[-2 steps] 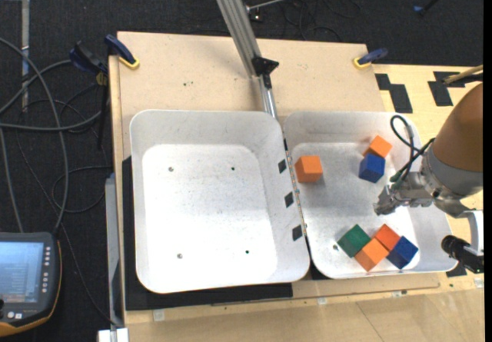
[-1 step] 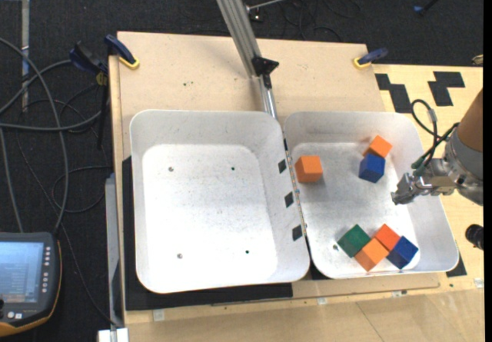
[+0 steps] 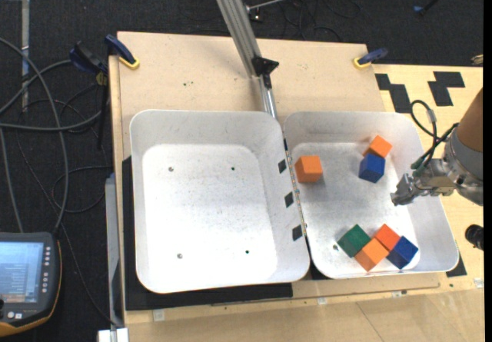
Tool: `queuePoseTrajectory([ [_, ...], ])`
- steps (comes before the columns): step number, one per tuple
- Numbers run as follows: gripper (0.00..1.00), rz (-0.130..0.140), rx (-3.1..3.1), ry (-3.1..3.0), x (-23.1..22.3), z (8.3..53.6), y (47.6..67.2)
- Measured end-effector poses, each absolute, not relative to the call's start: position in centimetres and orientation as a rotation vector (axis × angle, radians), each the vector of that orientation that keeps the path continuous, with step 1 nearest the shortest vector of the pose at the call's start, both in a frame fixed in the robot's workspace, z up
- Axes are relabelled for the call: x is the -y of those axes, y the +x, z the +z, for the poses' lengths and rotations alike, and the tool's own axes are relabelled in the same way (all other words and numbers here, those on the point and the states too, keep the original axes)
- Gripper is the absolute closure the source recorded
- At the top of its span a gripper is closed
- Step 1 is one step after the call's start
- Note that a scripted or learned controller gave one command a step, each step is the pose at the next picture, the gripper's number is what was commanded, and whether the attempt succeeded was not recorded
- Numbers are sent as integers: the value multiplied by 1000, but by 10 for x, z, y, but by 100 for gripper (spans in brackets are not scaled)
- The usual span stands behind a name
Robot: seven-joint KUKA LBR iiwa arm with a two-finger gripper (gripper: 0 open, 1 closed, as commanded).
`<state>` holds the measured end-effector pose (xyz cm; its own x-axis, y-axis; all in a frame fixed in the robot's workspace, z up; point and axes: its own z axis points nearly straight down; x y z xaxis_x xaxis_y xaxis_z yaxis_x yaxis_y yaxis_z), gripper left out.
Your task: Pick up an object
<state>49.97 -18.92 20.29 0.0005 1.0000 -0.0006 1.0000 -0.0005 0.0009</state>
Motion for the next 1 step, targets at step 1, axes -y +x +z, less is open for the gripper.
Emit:
queuePoseTrajectory([
  [1,100,3,-2231,2212,137,200,512],
])
